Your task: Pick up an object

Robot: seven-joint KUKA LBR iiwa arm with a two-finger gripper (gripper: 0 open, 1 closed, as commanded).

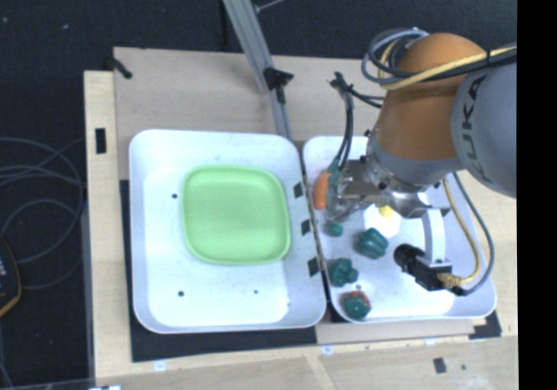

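1. Jaws: can't tell, wrist blocks them; gripper [341, 204] sits low at right bin [474, 305] left edge.
2. Orange piece [320, 191] and small teal piece [334, 227] just beside it.
3. Step: likely descent for grasp. Next: close, lift.

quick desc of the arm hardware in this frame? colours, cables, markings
The arm is grey, with a bulging orange band above the wrist and part of black KUKA lettering on the grey shell. Dark and grey cables loop over the orange band, and a yellowish hose curves down the far side to a black fitting. The gripper is a compact metallic grey assembly.
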